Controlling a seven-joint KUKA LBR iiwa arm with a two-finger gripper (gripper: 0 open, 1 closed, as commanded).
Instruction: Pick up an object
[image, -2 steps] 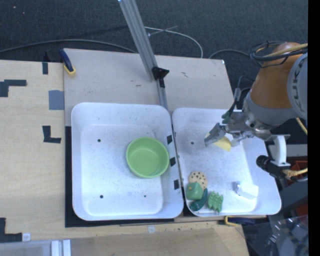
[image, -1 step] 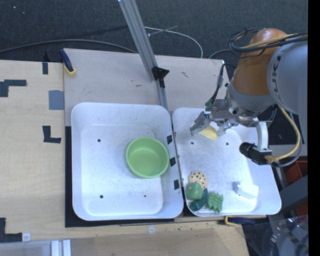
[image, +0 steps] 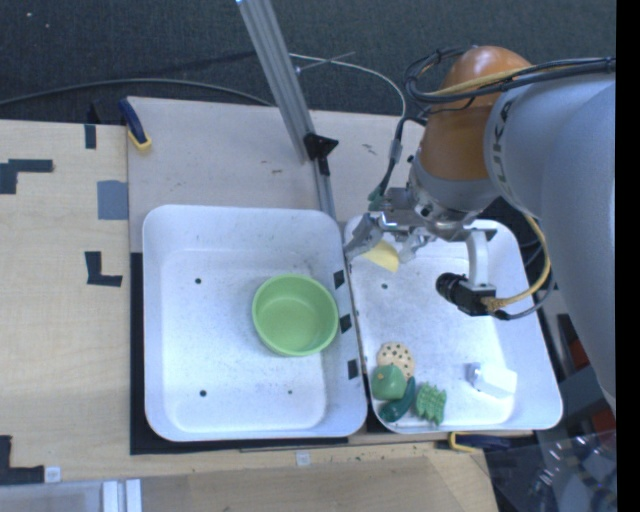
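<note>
My gripper (image: 392, 238) is low at the right bin's (image: 520, 330) eleven o'clock corner, right over the yellow piece (image: 384, 258) tucked against the wall there, though I cannot tell whether I've got it clamped or am just touching it.

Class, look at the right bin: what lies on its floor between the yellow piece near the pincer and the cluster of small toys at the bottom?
Camera view: between yellow piece and toys, bare bin floor.

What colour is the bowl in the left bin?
Light green bowl, clearest in the camera view.
</note>
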